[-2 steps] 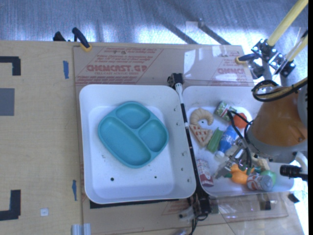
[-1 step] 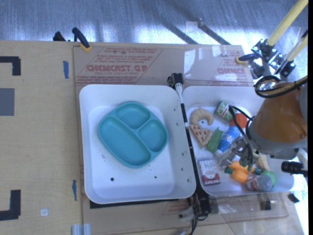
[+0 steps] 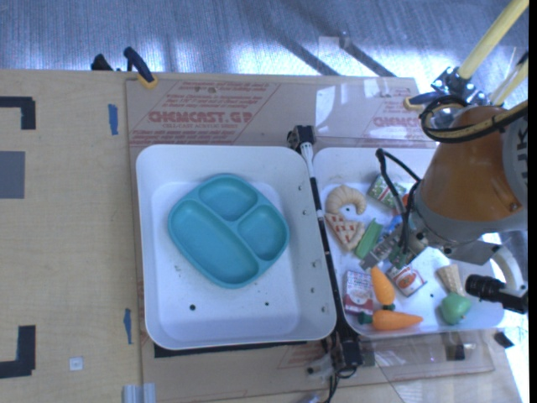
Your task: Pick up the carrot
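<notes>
Camera view: the gripper (image 3: 394,254) hovers just above the carrot (image 3: 383,287), finger state I cannot tell, so descend centred, clear of the neighbouring carton (image 3: 358,290).

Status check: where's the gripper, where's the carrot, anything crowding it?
Gripper low in right bin, fingers unclear. Carrot lying flat by near wall, not held. Orange piece and small carton crowd it.

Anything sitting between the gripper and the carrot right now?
In the camera view, the gripper hangs just above the upright carrot, with only bare white bin floor between them. A second carrot lies flat below it.
</notes>
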Action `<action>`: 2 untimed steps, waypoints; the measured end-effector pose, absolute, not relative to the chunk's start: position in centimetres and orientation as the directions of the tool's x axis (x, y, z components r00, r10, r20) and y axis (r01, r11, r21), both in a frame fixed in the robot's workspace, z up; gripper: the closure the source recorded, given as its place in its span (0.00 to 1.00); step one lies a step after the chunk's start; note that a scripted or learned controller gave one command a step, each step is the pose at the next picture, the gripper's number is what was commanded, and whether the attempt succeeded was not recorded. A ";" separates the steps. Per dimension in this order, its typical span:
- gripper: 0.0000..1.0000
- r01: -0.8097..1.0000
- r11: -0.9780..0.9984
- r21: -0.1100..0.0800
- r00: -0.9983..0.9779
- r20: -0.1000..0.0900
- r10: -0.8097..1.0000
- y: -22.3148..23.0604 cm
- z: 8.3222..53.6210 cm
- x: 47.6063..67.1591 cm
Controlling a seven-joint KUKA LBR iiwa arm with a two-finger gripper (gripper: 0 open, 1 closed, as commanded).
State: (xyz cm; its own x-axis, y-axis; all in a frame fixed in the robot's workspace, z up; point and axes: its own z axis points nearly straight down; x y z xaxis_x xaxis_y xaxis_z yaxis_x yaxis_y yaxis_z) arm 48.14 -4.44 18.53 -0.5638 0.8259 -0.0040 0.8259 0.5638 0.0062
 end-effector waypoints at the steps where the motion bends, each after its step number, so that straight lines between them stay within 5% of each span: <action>1: 1.00 0.960 0.280 0.005 -0.280 -0.002 0.960 0.8 18.4 48.1; 2: 1.00 0.729 0.684 -0.001 -0.684 -0.001 0.729 -6.5 18.5 48.0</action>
